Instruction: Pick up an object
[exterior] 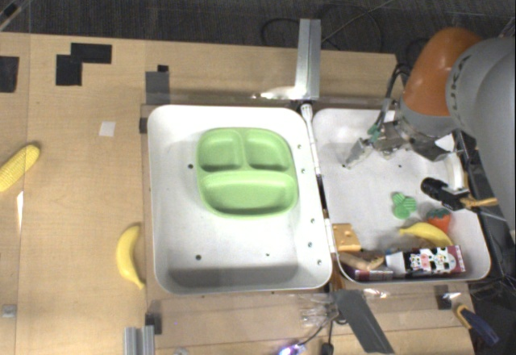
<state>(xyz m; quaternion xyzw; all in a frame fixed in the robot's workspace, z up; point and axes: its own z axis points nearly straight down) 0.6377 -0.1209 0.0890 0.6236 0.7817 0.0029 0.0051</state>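
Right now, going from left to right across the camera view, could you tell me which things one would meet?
Corn cob → banana on the bench → green divided plate → gripper → green toy

The wooden counter (81, 208) is carrying two shallow white bins side by side: the left bin (173, 265) and the right bin (343, 123), their inner walls touching. Out on the bare wood, a banana (129, 255) is lying just beside the left bin's outer wall, and a corn cob (18, 168) is resting well apart near the far left edge.
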